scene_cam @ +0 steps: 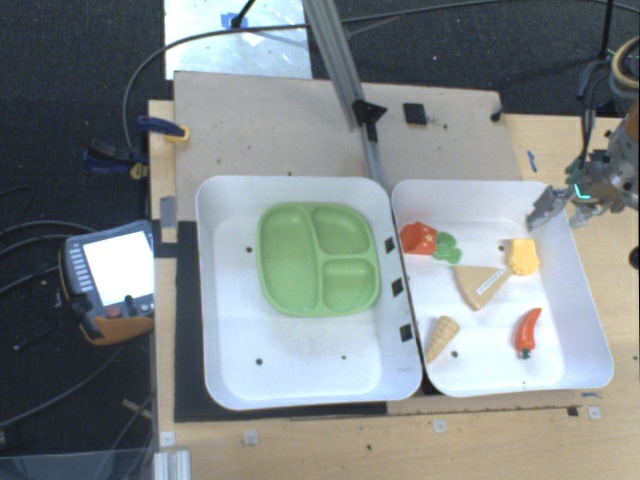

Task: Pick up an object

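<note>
The yellow cheese piece [522,256] is the object closest to the gripper [562,207], lying in the right bin [590,368] just below and to the left of it in the camera view, near the bin's upper right part. The gripper hangs over the bin's upper right corner, and its fingers appear spread with nothing between them, though at this size that is a tentative reading. The cheese piece is blocky, with no strong long axis. Farther from the gripper, down and to the left, lie a tan wedge [480,285], a red chili pepper [528,331], a cone-shaped piece [441,337] and a red-and-green strawberry [428,240]. A short drop toward the lower left looks likeliest.
</note>
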`<state>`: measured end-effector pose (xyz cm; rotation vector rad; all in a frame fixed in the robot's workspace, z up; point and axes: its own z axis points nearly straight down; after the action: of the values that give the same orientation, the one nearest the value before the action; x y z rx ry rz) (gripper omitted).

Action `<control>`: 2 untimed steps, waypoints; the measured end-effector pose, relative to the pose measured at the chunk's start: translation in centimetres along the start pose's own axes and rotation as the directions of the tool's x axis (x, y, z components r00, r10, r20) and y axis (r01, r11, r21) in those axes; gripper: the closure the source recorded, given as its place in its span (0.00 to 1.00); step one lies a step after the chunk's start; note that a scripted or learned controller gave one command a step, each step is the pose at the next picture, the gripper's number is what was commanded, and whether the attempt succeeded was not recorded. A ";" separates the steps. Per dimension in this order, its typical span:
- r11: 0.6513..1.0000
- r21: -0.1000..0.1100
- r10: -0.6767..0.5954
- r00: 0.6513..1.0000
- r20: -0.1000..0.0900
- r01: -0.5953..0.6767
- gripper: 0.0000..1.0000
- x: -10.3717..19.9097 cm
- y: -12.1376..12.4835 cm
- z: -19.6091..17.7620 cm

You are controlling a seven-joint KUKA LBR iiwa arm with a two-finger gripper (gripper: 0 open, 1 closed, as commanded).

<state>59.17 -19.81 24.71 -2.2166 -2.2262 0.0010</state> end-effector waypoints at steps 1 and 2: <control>1.000 -0.003 -0.001 1.000 0.001 0.001 0.00 0.0 0.1 -0.1; 1.000 0.001 -0.002 1.000 0.000 0.002 0.00 0.2 1.0 5.5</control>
<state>60.19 -19.65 19.18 -2.2137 -2.2283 0.0016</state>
